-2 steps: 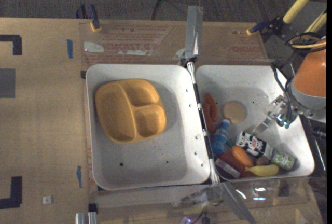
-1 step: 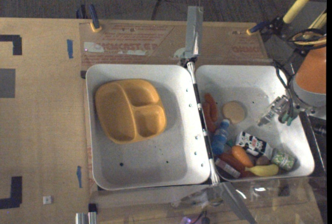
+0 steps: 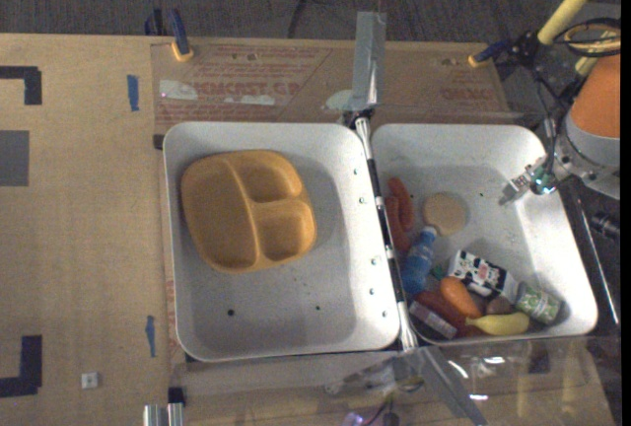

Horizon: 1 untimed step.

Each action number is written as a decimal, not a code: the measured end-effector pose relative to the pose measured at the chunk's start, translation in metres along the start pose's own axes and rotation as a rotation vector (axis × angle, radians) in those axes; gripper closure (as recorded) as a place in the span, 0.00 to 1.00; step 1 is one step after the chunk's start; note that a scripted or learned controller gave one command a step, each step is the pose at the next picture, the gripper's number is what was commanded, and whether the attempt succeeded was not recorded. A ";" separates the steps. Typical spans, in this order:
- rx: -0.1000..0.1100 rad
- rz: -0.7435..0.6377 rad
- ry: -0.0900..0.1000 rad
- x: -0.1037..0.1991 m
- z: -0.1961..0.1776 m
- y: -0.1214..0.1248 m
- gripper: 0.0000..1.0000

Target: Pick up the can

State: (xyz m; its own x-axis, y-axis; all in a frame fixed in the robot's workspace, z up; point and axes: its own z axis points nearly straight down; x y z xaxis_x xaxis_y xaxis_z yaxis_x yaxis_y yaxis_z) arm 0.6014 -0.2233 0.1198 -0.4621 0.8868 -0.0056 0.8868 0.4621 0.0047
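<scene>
A: White plastic, two shallow bins side by side on the tan surface (image 3: 79, 247). Left bin (image 3: 296, 325): one item, a mustard-yellow divided plate (image 3: 248, 209) with three compartments, lying in the upper-left part.

B: Right bin (image 3: 493, 153)?

A: Several items, clustered along the left wall and the lower edge. A red sausage-like piece (image 3: 397, 205) against the left wall. A tan round disc (image 3: 445, 212) just beside it, near the middle. A blue bottle (image 3: 420, 261) below those. A white carton with black patches (image 3: 477, 273) to the right of the bottle. An orange carrot-shaped piece (image 3: 459, 297) below the carton, a dark red piece (image 3: 440, 309) touching it. A yellow banana (image 3: 502, 323) at the lower edge.

B: And the can?

A: Can (image 3: 538, 305): greenish label, pale end, lying on its side in the lower-right corner of the right bin, just beside the banana's tip.

B: Arm entry?

A: Grey arm with orange band (image 3: 597, 104), entering from the right above the right bin's upper-right edge. Hand (image 3: 525, 183): over the right side of that bin, well apart from the can, nothing between its fingers. Whether the fingers are spread or pressed together I cannot tell; too small and blurred.
</scene>
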 end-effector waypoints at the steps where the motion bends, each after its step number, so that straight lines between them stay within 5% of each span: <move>1: 0.003 0.392 0.002 -0.008 -0.108 0.016 1.00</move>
State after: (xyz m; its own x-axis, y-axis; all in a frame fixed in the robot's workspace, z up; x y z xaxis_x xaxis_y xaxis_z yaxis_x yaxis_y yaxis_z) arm 0.6189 -0.2226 0.2281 -0.0878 0.9961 -0.0024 0.9961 0.0878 0.0028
